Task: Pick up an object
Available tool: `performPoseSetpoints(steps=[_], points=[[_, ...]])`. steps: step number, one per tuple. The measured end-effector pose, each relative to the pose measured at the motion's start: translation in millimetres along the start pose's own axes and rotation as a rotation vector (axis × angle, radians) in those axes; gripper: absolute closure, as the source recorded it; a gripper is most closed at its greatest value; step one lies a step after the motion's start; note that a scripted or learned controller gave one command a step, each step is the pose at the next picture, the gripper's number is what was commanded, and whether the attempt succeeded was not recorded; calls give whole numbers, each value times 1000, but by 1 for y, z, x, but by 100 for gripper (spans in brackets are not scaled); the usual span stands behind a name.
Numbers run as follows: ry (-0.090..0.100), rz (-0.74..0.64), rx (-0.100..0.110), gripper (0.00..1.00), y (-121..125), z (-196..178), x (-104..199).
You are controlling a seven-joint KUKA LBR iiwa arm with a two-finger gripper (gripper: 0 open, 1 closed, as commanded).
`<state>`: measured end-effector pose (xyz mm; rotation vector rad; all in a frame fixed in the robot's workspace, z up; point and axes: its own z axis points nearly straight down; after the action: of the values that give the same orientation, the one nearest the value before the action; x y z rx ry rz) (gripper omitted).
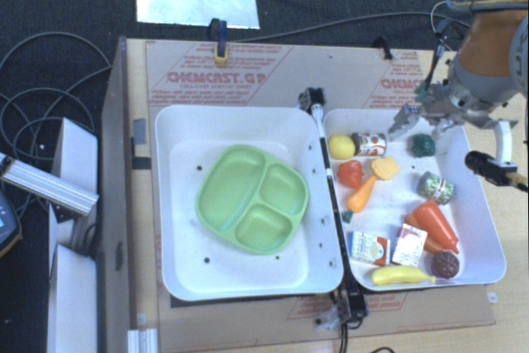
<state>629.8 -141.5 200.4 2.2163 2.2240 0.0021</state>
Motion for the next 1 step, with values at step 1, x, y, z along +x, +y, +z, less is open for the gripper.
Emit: performPoseSetpoints(steps=[1], points=[[1, -2, 2, 0, -26, 47, 27]])
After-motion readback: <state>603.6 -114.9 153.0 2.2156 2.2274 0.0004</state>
